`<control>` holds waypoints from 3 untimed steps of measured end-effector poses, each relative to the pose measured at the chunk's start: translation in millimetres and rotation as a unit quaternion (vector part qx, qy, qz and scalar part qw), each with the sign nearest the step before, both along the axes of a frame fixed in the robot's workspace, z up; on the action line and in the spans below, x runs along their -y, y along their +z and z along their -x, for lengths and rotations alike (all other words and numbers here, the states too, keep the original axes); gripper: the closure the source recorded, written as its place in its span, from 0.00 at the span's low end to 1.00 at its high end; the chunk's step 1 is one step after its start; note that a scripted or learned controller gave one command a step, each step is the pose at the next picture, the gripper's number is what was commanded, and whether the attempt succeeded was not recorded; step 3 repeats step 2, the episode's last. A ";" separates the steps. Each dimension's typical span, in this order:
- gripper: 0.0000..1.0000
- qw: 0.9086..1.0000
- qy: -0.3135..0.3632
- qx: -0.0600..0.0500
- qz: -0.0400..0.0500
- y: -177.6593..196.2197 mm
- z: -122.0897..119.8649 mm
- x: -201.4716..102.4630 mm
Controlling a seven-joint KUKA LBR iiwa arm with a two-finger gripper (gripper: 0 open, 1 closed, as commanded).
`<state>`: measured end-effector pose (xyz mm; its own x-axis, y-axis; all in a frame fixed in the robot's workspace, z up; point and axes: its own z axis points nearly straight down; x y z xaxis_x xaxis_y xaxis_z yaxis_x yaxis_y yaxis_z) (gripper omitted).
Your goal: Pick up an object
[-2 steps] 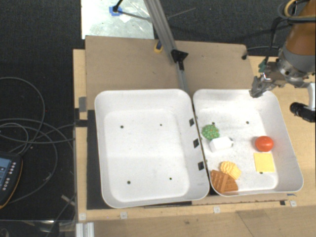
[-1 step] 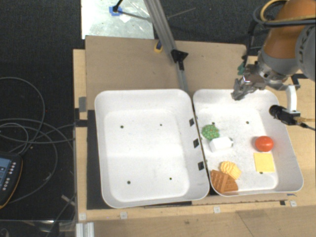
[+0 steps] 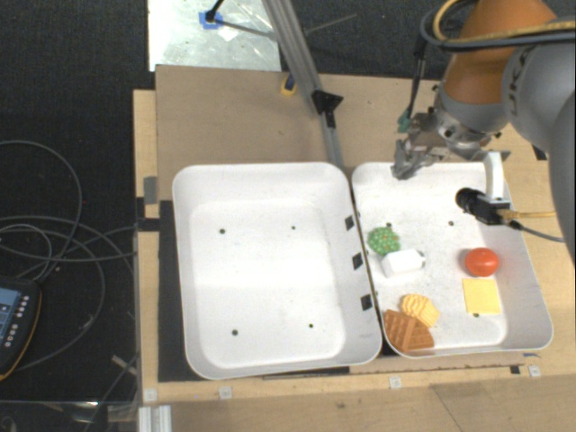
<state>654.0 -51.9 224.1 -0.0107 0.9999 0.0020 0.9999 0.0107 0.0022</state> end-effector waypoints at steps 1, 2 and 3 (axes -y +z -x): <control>1.00 1.000 0.000 -0.001 0.000 -8.2 5.6 -54.7; 1.00 1.000 0.000 0.000 0.000 4.4 13.2 -102.3; 1.00 1.000 0.000 0.000 0.000 4.4 13.2 -102.3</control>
